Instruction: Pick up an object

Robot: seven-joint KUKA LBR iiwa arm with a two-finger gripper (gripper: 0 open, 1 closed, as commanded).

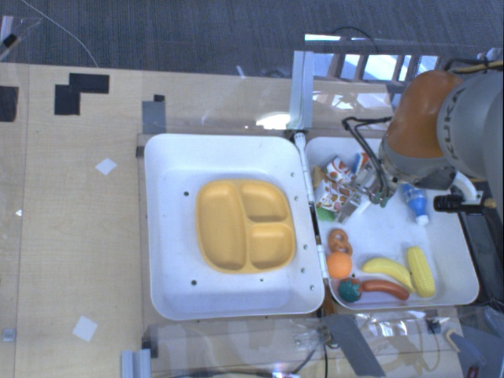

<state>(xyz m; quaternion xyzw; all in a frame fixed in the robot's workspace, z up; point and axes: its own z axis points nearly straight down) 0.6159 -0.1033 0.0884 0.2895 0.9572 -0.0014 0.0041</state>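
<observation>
From above the counter (71,235), we see the grey arm (472,124) with its orange band (421,116) reaching in from the right and bending down over the far part of the right bin (465,286). Its tool (368,186) hangs low at a patterned packet (337,191) near that bin's left wall; we cannot tell from here how the tool is set. A blue-capped bottle (415,203) lies just right of the tool. Nearer the front edge sit a pretzel (339,240), an orange (339,265), a banana (387,271), a corn cob (420,271), a sausage (385,289) and a green and red piece (349,290). The left bin (169,290) carries a yellow divided plate (245,225).
</observation>
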